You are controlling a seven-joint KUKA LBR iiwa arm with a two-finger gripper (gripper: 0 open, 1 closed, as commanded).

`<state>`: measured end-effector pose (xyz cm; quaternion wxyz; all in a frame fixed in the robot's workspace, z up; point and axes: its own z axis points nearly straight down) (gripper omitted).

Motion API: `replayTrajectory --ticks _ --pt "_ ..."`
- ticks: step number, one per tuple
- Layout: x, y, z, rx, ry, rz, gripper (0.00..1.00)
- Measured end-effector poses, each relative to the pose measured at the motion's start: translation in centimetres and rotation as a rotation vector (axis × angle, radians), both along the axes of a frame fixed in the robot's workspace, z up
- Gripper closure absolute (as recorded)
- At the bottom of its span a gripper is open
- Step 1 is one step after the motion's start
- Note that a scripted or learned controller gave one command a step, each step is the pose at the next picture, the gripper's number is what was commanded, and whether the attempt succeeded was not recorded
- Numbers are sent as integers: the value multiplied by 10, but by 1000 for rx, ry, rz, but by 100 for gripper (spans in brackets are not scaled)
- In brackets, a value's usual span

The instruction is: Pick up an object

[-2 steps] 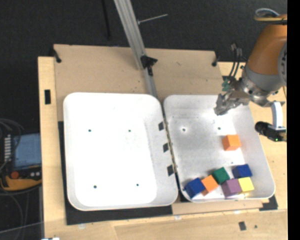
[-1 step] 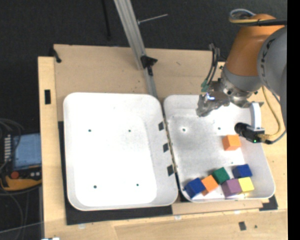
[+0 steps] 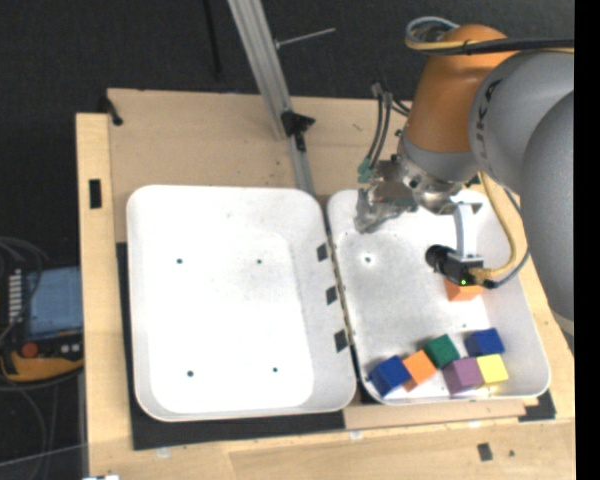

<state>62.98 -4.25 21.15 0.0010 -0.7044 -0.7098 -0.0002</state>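
White and shallow, two bins sit side by side on the wooden bench [image 3: 230, 138]. The grey arm [image 3: 525, 108] with its orange band [image 3: 450, 93] reaches in, and its gripper [image 3: 375, 208] hangs over the top corner of the right bin [image 3: 400, 278], close to where the two bins meet. I cannot tell how the gripper is set, because it is small and blurry, and I see no block in it. Well below the gripper, at the near end of the same bin, some little blocks lie close together: a blue block [image 3: 388, 373], an orange block [image 3: 419, 366], a green block [image 3: 441, 350], a purple block [image 3: 465, 373], a yellow block [image 3: 493, 368] and another blue block [image 3: 485, 342]. One more orange block [image 3: 461, 290] lies nearer the gripper, below it and to the side, partly under a black part with a green light. The left bin [image 3: 230, 298] is beside the gripper, across the seam
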Motion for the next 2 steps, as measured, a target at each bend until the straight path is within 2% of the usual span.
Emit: replayTrajectory --ticks 2 --pt "12 104 5 0 -3 0 100"
